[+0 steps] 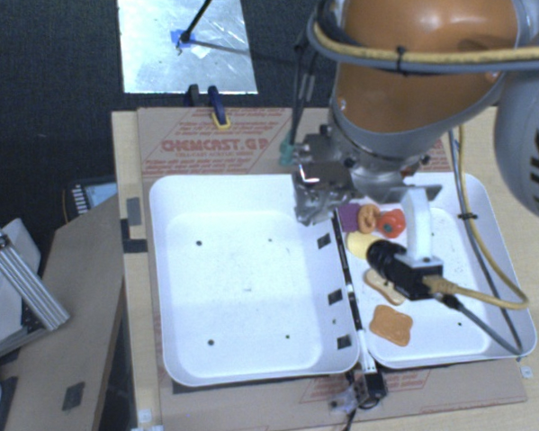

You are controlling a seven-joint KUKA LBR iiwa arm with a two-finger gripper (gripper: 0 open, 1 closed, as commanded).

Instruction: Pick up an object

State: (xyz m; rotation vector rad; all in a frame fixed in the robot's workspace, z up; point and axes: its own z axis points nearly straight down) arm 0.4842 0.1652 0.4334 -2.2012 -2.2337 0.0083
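Pickup not yet done, judging by toast-shaped piece (391, 324) lying at six o'clock in right bin (492, 334); tool (316, 208) at twelve, grip state unclear.

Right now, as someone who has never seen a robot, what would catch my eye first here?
Probably the arm's big orange band, looming at the top right above the bins. Below it the gripper hangs over the right bin's inner edge, beside a cluster of small toys, including an orange toast-like piece.
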